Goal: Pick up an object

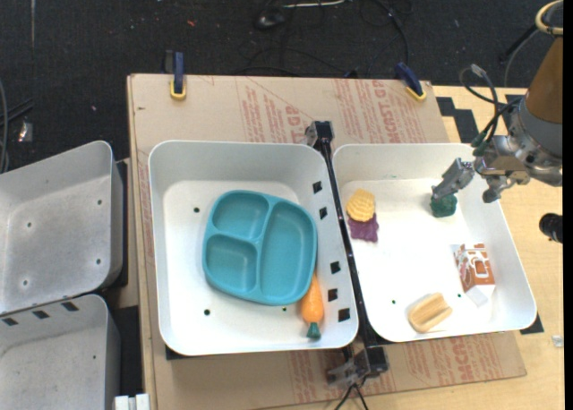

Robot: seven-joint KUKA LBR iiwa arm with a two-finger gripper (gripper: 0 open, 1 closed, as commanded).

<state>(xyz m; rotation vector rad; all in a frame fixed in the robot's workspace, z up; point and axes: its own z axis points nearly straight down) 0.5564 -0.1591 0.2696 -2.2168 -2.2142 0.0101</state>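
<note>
Gripper (472, 183): reaching in from the right over the right bin's upper right part; two grey fingers spreading apart, one (450, 181) slanting down-left, the other (498, 186) lying nearer the bin's right wall; nothing showing between them

Green object (442, 207): small, dark green, sitting on the right bin floor, just under the tip of the left-hand finger; whether the tip is touching it cannot be told

Arm (543, 122): grey, entering at the right edge, cables looping above the wrist

Right bin (403, 162): white, shallow, holding five things
- yellow corn-like piece (361, 204), lying near the left wall
- purple piece (363, 227), lying just below the yellow one and touching it
- red-and-white box (474, 269), resting near the right wall, well below the green object
- tan bread-like piece (429, 311), lying near the lower edge

Left bin (175, 175): white, sitting beside the right bin, the two walls meeting along a black strip
- teal tray (260, 246), three compartments, lying tilted across the middle
- carrot (312, 306), orange with a green end, lying at the tray's lower right edge, near the bin's corner

Bench (251, 104): brown board carrying both bins, two clamps gripping its far edge

Spare white bins (54, 220): lying off to the left, well apart from the board
</note>
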